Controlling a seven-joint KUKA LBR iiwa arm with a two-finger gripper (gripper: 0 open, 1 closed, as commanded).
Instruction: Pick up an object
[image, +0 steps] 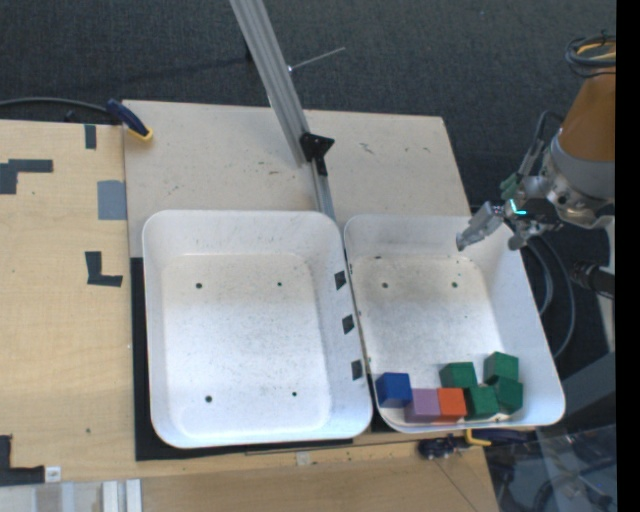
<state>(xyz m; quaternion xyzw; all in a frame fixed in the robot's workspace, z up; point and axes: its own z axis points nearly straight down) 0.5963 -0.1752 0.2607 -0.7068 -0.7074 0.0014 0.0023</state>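
I am hanging over the far right corner of the right bin (520, 300), my gripper (490, 228) poking out to the left from under my orange-banded wrist, just above the bin's upper rim. From this slanted look down I cannot tell how my jaws are standing; the tip is showing as one small grey shape against the white wall, and nothing is showing between the fingers. The things I could be picking are all lying well apart from me, crowded into the near corner of the same bin: a blue block (393, 388) is sitting at the left end of the cluster, a purple block (426, 403) is touching it on the right, an orange block (452, 402) is pressing against the purple one, and several green blocks (488, 385) are bunching up around and behind the orange one toward the bin's right wall. The left bin (160, 300) is lying just beside mine, their rims touching down the middle. A slanted metal rail (275, 75) is running from the top edge down to where the two bins meet.
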